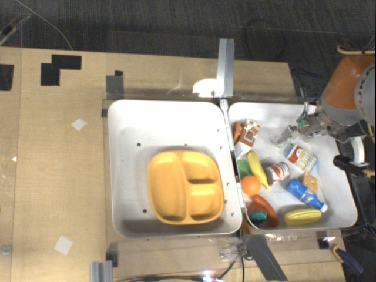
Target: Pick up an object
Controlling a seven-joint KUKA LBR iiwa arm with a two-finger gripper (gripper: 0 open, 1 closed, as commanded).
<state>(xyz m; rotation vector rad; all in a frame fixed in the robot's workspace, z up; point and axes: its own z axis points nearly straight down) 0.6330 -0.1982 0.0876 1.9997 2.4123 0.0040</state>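
- The objects to choose from are lying in the right bin [346, 216]: a small carton [301, 157] with red and white print, a blue bottle [305, 194], a yellow corn cob [302, 217], a red-and-white can [277, 172], a banana [257, 167], an orange [251, 185], and a brown-and-white box [248, 133] near the bin's far left corner.
- More small toy foods, red and green, are crowding the near left corner, touching one another; their exact kinds are hard to tell.
- The gripper [296, 128] is hanging over the far right part of that bin, above a bare patch of floor, near the carton but apart from it.
- Its fingers are looking spread, with nothing showing between them.
- The arm [346, 93], with its orange band, is reaching in from the right edge.
- The left bin [126, 128] is holding a yellow divided tray [185, 187], well apart from the gripper.
- As a judgement, the task is sitting at its start: nothing is lifted, and choosing, descending, closing and raising are all remaining.
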